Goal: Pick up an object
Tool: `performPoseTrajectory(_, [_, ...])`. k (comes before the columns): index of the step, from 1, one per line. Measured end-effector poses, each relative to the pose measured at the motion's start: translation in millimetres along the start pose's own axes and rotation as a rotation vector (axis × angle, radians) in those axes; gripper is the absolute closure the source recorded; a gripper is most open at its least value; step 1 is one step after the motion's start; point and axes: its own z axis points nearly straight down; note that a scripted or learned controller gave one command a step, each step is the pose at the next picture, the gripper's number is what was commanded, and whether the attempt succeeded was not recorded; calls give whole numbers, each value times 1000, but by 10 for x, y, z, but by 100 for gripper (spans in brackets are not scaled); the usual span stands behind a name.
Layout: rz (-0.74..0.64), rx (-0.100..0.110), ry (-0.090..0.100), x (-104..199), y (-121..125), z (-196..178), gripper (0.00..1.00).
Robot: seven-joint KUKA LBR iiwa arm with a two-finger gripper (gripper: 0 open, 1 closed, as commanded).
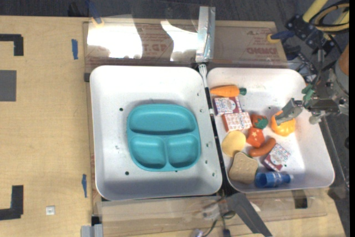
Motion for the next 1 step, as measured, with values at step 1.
performPoseTrajectory(1, [77, 7, 1, -89, 622, 755, 0])
